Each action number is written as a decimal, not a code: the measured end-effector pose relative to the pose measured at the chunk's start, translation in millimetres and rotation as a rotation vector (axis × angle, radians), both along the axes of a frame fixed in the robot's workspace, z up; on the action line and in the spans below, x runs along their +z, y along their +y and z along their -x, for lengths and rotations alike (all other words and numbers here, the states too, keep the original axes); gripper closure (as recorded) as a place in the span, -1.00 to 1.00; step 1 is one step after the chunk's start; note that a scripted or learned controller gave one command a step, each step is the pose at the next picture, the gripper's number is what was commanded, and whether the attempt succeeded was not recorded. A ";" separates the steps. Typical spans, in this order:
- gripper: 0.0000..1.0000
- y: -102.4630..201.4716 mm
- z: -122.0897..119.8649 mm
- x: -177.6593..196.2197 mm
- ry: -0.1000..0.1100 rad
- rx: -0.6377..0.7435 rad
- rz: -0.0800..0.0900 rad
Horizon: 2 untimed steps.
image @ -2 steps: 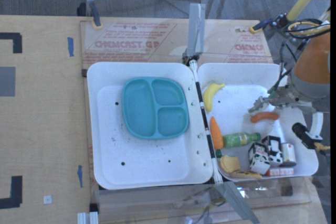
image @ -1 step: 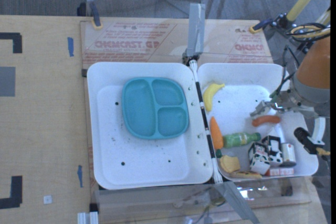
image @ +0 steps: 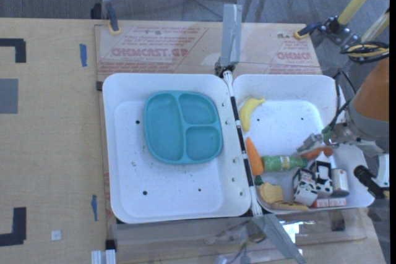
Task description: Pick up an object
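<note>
The pickable things are all crowding the near corner of the right bin [image: 291, 86]: a green bottle [image: 281, 162], a carrot [image: 253, 156], a banana [image: 249, 111] and a black-and-white cow toy [image: 312, 181], while a teal divided plate [image: 183, 127] is lying alone in the left bin [image: 117, 133]. The arm [image: 374, 102] is leaning in from the right, its gripper [image: 317, 146] hanging low just beside the bottle's far end; whether it is gripping anything I cannot tell.

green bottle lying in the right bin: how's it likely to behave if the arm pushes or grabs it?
The small green plastic bottle lies on its side, so a sideways push probably rolls it. It looks smooth and rounded, so it may slip from a pinch. The orange carrot sits against its left end, so a push that way likely moves both.
</note>
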State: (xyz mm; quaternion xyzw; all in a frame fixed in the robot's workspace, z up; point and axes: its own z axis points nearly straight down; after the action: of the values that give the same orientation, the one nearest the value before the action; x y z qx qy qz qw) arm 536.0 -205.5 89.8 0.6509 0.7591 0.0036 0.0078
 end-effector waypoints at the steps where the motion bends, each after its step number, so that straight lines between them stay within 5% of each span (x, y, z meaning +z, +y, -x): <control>1: -1.00 -18.4 -23.6 35.9 0.011 0.349 0.001; 2: -1.00 -4.9 33.4 0.5 0.002 0.401 0.006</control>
State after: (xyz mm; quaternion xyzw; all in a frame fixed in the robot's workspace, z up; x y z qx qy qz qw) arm 502.6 -210.4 90.4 0.4866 0.8736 0.0022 0.0081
